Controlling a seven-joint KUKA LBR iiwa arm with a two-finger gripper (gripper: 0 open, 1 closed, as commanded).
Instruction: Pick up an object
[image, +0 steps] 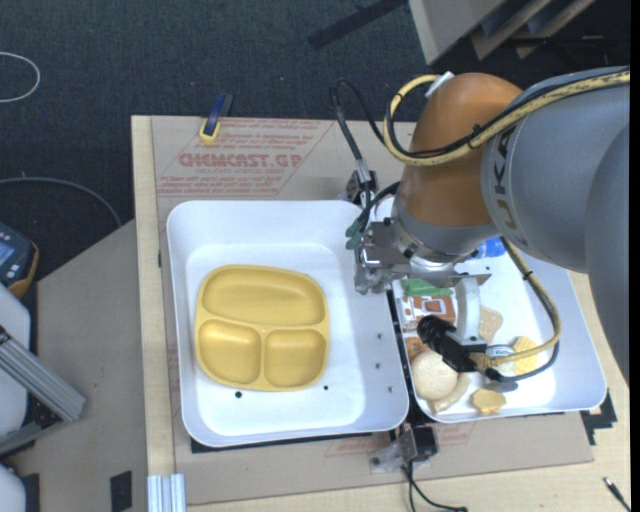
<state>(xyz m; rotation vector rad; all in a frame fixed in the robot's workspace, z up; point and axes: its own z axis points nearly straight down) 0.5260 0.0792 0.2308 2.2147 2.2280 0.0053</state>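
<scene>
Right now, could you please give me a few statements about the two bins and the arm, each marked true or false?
1. A yellow divided tray lies in the left bin. True.
2. The tray has three compartments. True.
3. The arm reaches in from the view's left. False: it reaches in from the right, over the right bin.
4. The small objects are piled in the left bin. False: they lie in the right bin.
5. The orange band sits above the wrist. True.
6. The tray stands on edge. False: it lies flat, open side up.
</scene>
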